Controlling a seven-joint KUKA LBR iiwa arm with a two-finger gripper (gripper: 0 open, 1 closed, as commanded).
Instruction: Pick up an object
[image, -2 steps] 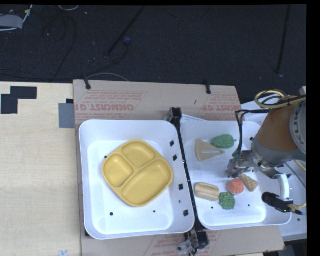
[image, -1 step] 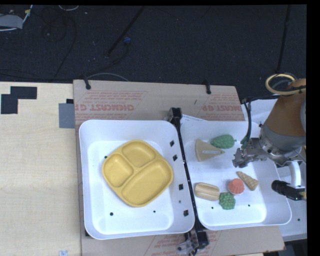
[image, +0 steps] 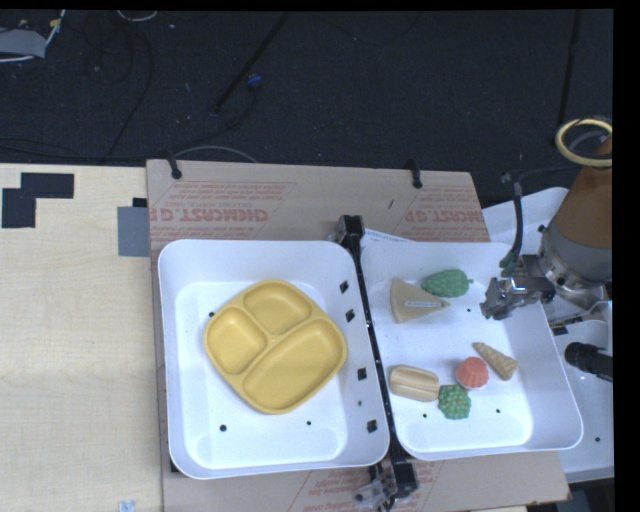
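Observation:
My gripper (image: 497, 301) hangs over the right part of the right bin (image: 545, 425), just right of a green leafy toy (image: 446, 283). A beige wedge (image: 413, 301) lies left of that. Lower down sit a tan bread roll (image: 414, 382), a red-orange ball (image: 472, 373), a green broccoli piece (image: 454, 402) and a small cone (image: 496, 360). Nothing shows between the fingers.
The left bin (image: 190, 300) holds a yellow divided plate (image: 275, 345). A black divider (image: 362, 340) separates the two bins. The arm's grey body with its orange band (image: 585, 215) stands at the right edge. Cardboard lies under the bins.

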